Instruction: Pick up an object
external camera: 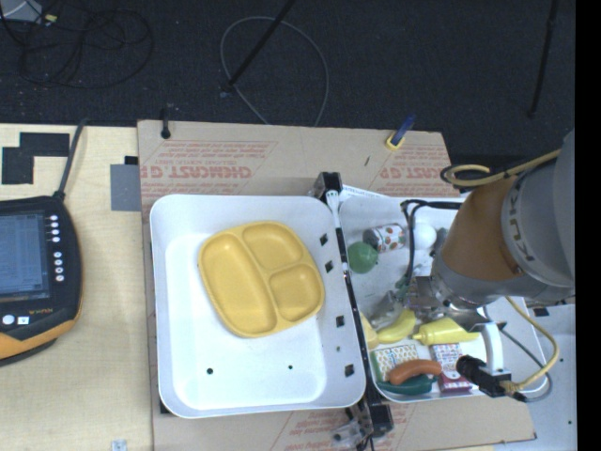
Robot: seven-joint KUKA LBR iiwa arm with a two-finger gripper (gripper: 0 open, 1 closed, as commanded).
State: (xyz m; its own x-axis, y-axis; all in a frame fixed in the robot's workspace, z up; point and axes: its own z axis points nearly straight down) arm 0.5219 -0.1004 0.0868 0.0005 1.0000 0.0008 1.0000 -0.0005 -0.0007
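The right bin (pixel 376 194) holds a jumble of small objects. A green ball (pixel 361 256) lies near its left wall, with a small patterned cup (pixel 390 239) just behind it. Nearer the front are a yellow banana-like piece (pixel 396 328), a yellow bottle (pixel 449 332), an orange sausage shape (pixel 413 371) and a printed card (pixel 399 354). My gripper (pixel 408 296) reaches down into the middle of this bin, just above the yellow pieces and right of the green ball. The wrist with its orange band (pixel 477 238) hides much of the bin's right half.
The left bin (pixel 178 346) holds a yellow divided plate (pixel 260 276). Cardboard (pixel 235 163) lies under both bins. A teach pendant (pixel 28 271) rests at the far left of the bench. Cables (pixel 526 346) trail at the right of the arm.
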